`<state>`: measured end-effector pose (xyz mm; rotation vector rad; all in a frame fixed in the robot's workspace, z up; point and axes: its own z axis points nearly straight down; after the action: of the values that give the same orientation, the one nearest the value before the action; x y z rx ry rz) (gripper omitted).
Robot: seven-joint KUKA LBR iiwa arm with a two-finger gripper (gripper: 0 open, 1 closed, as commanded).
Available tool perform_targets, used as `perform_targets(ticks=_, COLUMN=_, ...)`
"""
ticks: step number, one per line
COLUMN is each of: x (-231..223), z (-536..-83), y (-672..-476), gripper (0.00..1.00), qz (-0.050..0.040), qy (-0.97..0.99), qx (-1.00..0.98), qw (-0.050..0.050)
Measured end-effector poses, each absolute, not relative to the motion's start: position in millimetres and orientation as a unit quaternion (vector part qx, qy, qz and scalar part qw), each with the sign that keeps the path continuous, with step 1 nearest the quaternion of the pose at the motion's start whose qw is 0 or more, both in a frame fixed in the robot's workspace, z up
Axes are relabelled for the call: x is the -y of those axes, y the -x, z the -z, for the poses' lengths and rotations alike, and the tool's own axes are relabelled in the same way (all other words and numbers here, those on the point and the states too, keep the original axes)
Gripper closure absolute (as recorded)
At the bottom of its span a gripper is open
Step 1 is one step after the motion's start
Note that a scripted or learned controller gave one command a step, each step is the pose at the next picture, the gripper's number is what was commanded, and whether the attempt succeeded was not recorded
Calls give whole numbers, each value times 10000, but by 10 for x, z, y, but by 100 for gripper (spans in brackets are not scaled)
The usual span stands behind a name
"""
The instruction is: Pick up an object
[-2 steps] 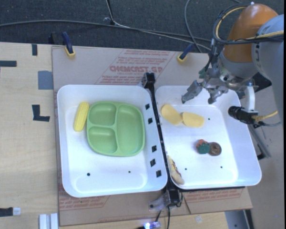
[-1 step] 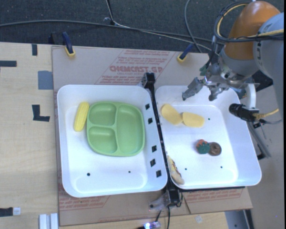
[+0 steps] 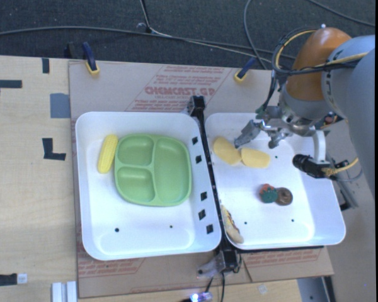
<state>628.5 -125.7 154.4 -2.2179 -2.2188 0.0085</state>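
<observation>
Where the bench comes closest to the camera, a small brownish item [image 3: 232, 226] lies against the divider at the front of the right bin [image 3: 324, 234], well clear of the arm. A little further back, a dark round cluster of green and brown pieces [image 3: 276, 195] sits near the middle of that bin's floor. In the left bin [image 3: 91, 231], a green sectioned tray [image 3: 154, 169] rests flat, with a yellow corn cob [image 3: 107, 153] lying just beside its left edge.

Further back in the right bin, two pale yellow pieces lie close together: one rounded piece [image 3: 226, 150] near the divider and a second piece [image 3: 256, 158] just to its right. The gripper [image 3: 259, 134] hangs just above and behind them, its two fingers spread apart with nothing between them; the left finger [image 3: 246, 136] points down toward the gap between the two yellow pieces. The grey arm with its orange band [image 3: 318, 58] reaches in from the right at the far edge.

By my reading, this is the approach step, with no grasp made yet. The next move calls for lowering the fingers so they straddle one yellow piece, likely the right-hand one, then closing. The two pieces lie so near one another that a finger may land on top of one or nudge both aside.
</observation>
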Motion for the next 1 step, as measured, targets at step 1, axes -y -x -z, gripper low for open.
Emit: perform_targets(ticks=1, x=1229, z=-1104, y=-6280, gripper=0, qz=-22, qy=7065, qx=7077, qw=18)
